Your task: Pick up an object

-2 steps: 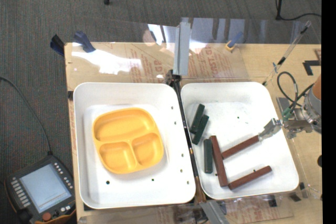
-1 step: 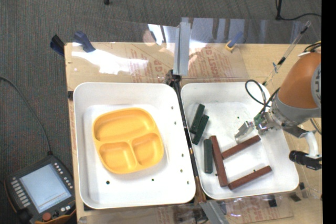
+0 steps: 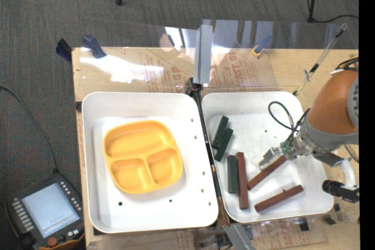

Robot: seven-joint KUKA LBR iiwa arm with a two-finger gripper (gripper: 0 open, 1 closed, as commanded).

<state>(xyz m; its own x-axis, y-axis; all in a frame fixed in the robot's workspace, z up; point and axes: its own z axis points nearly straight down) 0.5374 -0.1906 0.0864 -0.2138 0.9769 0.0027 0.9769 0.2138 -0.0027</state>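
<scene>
Two white bins side by side: left bin (image 3: 94,126) held a yellow divided plate (image 3: 142,156); right bin (image 3: 258,99) held brown sticks and dark green blocks. Hung over the right bin — gripper (image 3: 275,156), just above the upper end of a slanted brown stick (image 3: 266,173). Grip unclear — could not tell whether clenched or released.

Bare floor is left in the right bin (image 3: 258,103) along its far wall. Its near half is crowded by brown sticks (image 3: 279,198) and dark green blocks (image 3: 222,137). The left bin (image 3: 94,184) is largely taken by a yellow tray (image 3: 142,156).
</scene>
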